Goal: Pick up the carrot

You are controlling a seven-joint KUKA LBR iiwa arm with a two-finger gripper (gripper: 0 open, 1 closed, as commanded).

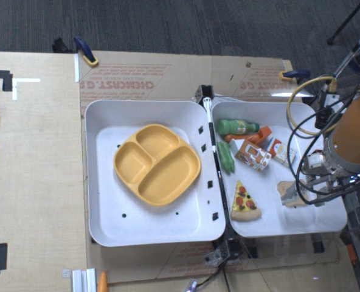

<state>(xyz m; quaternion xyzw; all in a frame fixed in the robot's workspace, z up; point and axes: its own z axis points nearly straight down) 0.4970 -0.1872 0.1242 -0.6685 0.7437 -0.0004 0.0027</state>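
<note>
Orange against the white plastic right-hand bin [301, 224], the slim toy carrot [236, 137] lay wedged between a green plastic bottle [238, 126] and a printed carton [254, 155], while the grey arm's gripper [308, 190] hovered at lower right, well apart, its grip impossible to tell, apparently yet to approach.

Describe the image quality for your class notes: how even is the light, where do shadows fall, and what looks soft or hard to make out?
Camera view: light is soft and even, with no strong glare on the white bins; the yellow plate casts a faint shadow on the bin floor; the arm at the right looks soft; the carrot is small and partly covered by the other toy foods.
</note>
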